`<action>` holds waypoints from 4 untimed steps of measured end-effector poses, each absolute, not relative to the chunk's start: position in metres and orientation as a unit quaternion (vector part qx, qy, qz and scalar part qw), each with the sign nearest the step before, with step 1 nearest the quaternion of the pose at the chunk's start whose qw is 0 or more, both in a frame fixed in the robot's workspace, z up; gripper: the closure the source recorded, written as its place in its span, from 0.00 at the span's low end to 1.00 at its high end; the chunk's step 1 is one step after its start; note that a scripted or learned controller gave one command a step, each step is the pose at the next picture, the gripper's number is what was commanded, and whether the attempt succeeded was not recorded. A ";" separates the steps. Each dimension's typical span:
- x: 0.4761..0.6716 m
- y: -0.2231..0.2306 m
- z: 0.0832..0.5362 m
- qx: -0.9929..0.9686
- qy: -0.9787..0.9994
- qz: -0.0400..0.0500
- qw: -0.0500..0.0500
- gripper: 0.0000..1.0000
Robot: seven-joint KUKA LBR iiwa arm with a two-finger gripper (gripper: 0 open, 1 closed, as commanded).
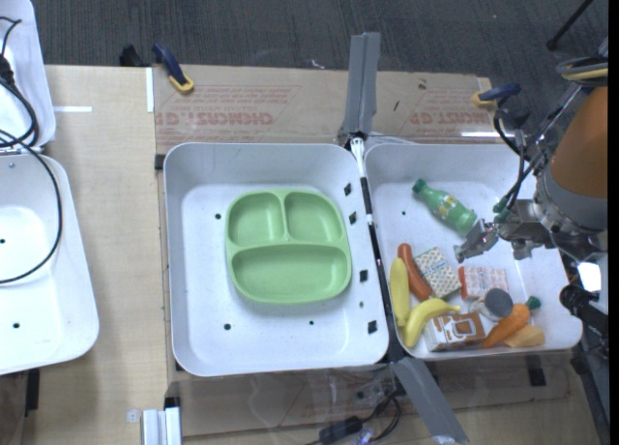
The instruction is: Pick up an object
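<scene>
The green bottle (444,205) lies on its side in the upper part of the right bin (387,182), tilted with its cap toward the upper left, and it looks like the object nearest the gripper (481,241). The gripper hangs just beside the bottle's lower end, its two dark fingers spread apart with nothing between them.

To do this step well, the fingers should come down across the bottle's narrow width, square to its long axis, and close near the middle of the body instead of the tapering neck. A round, smooth body lying flat will likely roll or squirt out if pinched off-centre, so a low, centred grip seems safest. Since the bottle lies apart from the other items, there is room for both fingers to straddle it.

The bottle is translucent green with a paler label band around its middle and a darker green cap.

Below it the bin is crowded: a patterned packet (437,272) touches a sausage (414,273), with a banana (420,313) curling under them, a red-and-white packet (481,281), a grey disc (497,302), a carrot (510,325) and a brown carton (457,332). Which of these overlap is hard to tell at this angle.

The left bin (193,240) holds a green divided plate (287,246).
</scene>
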State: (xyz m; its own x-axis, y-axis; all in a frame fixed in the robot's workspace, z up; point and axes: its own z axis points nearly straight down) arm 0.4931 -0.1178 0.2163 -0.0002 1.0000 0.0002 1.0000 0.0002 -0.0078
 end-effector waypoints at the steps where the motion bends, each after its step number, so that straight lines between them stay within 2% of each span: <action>1: 0.586 -0.135 0.089 -0.649 -0.761 0.001 0.001 0.00; 2: 0.586 -0.136 0.094 -0.650 -0.760 0.002 0.003 1.00; 3: 0.589 -0.056 0.241 -0.678 -0.735 0.003 0.002 1.00; 4: 0.660 -0.016 0.343 -0.696 -0.718 0.003 0.001 1.00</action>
